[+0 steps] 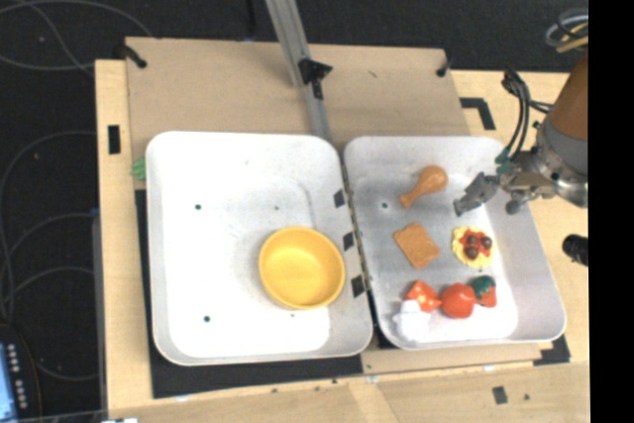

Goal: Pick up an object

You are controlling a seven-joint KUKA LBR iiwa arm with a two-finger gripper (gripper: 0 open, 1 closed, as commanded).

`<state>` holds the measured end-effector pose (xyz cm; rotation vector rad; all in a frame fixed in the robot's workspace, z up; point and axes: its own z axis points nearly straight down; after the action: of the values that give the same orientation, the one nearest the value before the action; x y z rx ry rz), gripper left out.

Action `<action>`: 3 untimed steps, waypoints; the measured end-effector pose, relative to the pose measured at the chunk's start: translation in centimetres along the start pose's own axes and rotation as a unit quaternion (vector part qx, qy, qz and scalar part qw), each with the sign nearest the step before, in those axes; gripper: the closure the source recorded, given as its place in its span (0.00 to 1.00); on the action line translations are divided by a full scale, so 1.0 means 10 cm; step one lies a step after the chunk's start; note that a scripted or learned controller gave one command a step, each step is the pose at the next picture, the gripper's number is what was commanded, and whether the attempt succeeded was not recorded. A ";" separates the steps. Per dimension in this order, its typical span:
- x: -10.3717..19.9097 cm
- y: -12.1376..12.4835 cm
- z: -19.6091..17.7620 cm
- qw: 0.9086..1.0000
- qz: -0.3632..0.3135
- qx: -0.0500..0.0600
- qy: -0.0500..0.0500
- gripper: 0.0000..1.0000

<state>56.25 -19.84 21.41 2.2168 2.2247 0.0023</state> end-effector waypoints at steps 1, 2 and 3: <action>0.00 0.00 0.00 1.000 0.000 0.000 0.000 0.00; -0.07 -0.03 0.61 1.000 0.002 0.003 -0.001 0.00; -0.11 0.00 1.07 1.000 0.002 -0.005 -0.005 0.00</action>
<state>56.28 -20.94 10.76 2.2128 2.2100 0.0030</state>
